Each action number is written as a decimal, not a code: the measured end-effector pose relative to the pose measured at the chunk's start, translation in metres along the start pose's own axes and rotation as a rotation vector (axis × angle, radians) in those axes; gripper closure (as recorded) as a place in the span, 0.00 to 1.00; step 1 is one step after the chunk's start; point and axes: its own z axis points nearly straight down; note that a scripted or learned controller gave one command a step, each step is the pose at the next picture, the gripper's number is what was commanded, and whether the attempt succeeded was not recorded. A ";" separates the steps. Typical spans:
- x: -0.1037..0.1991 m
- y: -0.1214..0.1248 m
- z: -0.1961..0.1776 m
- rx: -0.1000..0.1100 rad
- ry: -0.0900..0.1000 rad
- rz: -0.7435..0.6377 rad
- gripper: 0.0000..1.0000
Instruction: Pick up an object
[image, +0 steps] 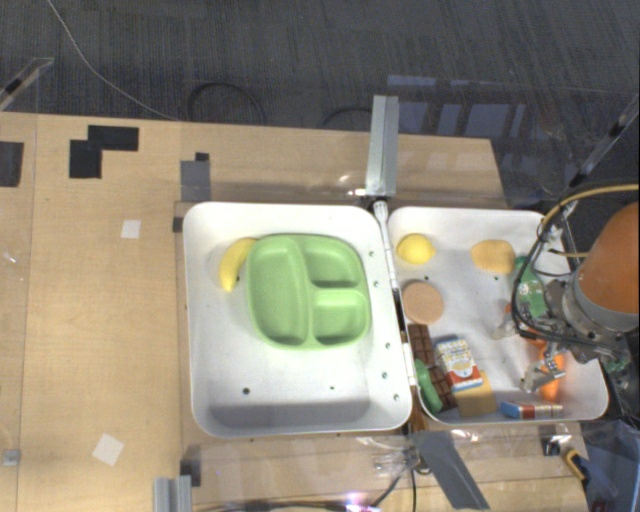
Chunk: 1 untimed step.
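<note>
Several small items crowd the right bin (450, 225); the end effector (548, 372), whose state cannot be told, hangs by its right edge above an orange piece (552, 368), probably light and rigid, best pinched across its width.

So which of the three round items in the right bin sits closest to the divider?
The yellow lemon, at the far-left corner; the tan disc sits slightly further in, the orange-tan piece well right.

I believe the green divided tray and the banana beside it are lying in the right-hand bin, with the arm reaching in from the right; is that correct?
Not quite. The camera view shows the green divided tray and the banana lying in the left-hand bin, not the right-hand one. The banana does lie beside the tray, at its left edge, and the arm does reach in from the right, over the right-hand bin.
</note>
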 end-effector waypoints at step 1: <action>0.007 0.003 0.000 0.002 -0.008 0.052 0.00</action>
